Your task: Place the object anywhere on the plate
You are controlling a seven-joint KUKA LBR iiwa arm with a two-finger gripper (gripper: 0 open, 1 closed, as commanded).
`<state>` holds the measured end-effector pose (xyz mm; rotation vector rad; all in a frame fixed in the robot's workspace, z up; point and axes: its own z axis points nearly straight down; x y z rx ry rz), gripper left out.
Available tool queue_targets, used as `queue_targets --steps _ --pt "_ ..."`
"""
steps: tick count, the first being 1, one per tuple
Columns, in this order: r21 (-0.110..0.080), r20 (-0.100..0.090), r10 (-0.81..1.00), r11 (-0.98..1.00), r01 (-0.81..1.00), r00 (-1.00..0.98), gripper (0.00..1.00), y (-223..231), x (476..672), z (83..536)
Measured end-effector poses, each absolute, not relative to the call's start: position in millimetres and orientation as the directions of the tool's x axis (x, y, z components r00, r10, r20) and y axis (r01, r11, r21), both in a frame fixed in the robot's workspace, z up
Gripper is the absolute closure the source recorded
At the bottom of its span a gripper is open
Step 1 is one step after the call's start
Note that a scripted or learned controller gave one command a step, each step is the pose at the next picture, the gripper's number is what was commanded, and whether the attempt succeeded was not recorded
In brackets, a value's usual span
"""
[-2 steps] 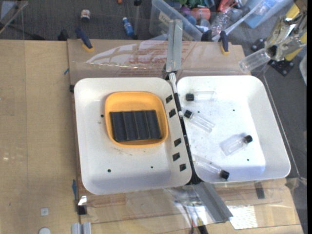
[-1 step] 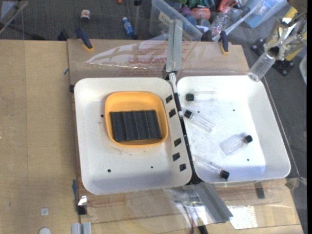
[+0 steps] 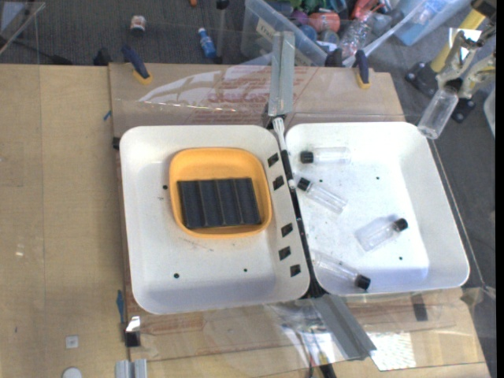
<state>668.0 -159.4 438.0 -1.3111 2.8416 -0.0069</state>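
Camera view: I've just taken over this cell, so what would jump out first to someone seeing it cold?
The yellow plate in the left bin stands out most, with a dark ribbed slab lying on it. Next come four clear vials with black caps scattered in the right bin: one near its top, one below it, one at centre right and one near the bottom edge.

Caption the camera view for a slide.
Orange plate holding a dark ridged block in the left bin; four clear vials in the right bin.
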Motion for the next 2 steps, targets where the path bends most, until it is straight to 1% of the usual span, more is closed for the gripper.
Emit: queue_targets --steps 1,2 --pt "-0.01 -0.006 -0.945 0.328 -0.945 -0.328 1.0 -193.5 667.6 437.7" --pt "-0.01 -0.003 -0.997 -0.081 -0.997 0.081 1.0 -203.8 667.6 437.2"
